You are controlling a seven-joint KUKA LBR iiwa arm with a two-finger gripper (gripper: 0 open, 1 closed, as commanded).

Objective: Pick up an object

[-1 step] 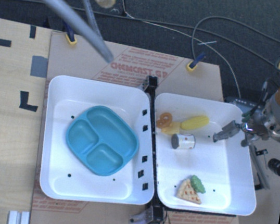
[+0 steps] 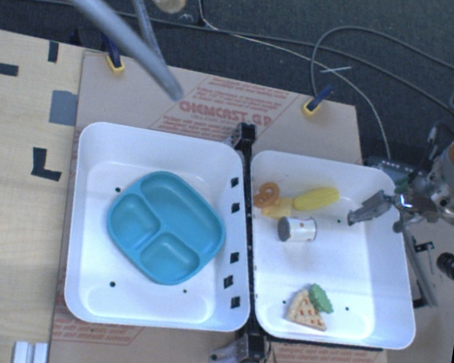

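Claw (image 2: pixel 374 207) hovering over right bin's (image 2: pixel 382 282) far right edge, apparently open, gripping nothing. Corn (image 2: pixel 316 199), can (image 2: pixel 297 229), waffle (image 2: pixel 307 310) inside. Blue tray (image 2: pixel 166 227) in left bin (image 2: pixel 84 222).

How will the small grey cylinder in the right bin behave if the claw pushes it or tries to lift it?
The grey cylinder lies on its side, so it will probably roll across the smooth floor of the right bin when nudged. Its round, seemingly hard surface may slip from a pinch. It looks small, so likely light. The yellow corn and the orange ring nearby could get bumped.
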